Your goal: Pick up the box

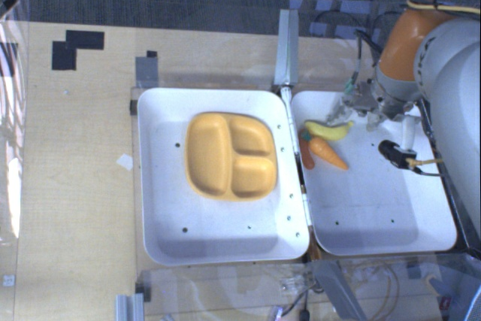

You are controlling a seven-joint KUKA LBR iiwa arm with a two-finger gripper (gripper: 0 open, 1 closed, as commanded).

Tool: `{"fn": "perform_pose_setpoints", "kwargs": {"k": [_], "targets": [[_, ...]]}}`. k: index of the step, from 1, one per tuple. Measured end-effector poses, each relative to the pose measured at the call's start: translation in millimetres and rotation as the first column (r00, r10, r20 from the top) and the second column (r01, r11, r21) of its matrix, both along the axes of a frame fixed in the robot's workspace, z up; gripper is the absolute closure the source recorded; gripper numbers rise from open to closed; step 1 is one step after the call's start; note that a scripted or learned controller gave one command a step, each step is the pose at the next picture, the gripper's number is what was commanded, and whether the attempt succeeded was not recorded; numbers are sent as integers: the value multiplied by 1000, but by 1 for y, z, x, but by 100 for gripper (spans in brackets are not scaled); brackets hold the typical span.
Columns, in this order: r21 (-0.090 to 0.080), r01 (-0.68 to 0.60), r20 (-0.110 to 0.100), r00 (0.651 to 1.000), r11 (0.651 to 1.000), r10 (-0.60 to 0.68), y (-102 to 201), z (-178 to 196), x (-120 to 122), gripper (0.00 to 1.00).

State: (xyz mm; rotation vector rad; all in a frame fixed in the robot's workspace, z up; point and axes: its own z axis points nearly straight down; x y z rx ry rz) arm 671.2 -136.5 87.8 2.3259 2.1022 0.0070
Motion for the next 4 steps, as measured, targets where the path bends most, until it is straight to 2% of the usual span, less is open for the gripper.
{"fn": "perform_pose_setpoints", "kwargs": {"k": [1, 2, 3, 4], "targets": [[1, 72, -3, 997, 997, -72, -12, -1, -6, 0], [0, 65, 6, 998, 998, -65, -10, 13, -2, 100], [2, -60, 0, 998, 998, 60, 55, 0, 0, 100], [1, 16, 1, 1000, 1000, -16, 68, 128, -5, 100]]}}
